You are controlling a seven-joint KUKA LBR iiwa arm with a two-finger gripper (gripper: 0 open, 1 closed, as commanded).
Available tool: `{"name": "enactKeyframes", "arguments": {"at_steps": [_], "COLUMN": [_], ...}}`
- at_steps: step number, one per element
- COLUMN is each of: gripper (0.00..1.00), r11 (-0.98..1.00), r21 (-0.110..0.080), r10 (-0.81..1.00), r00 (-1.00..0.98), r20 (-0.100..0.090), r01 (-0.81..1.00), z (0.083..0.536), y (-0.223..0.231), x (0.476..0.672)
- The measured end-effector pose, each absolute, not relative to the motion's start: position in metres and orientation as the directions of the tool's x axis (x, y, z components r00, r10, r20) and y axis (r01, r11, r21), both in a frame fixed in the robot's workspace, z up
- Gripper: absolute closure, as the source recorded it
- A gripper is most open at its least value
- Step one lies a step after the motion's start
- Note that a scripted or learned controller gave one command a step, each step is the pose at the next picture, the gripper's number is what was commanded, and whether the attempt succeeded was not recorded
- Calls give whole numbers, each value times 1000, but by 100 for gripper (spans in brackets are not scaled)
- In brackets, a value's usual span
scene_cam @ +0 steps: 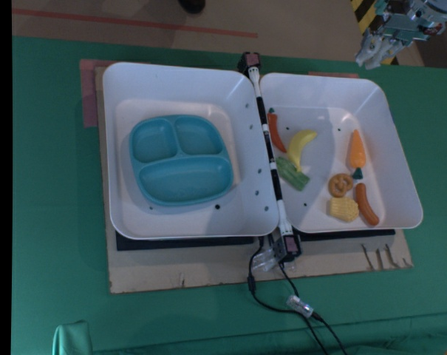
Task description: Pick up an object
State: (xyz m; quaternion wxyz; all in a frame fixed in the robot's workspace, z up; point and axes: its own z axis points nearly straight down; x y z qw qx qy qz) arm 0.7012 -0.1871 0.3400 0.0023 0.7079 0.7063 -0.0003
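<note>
Nothing is picked up yet: the gripper (374, 52) hangs above the desk beyond the far rim of the right bin (400, 154), whether open or closed I cannot tell. Small toy foods lie loose inside that bin, among them a yellow banana (300, 146) and an orange carrot (356, 149)

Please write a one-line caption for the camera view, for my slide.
Pincer above the right white bin holding toy foods, including a yellow plastic banana; the left white bin holds a blue divided plate.
</note>
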Motion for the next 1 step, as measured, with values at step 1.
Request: {"name": "enactKeyframes", "arguments": {"at_steps": [1], "gripper": [100], "r11": [-3], "r21": [1], "r10": [1000], "r00": [3], "r20": [-3], "r01": [1000], "z": [356], "y": [-151], "x": [698]}}
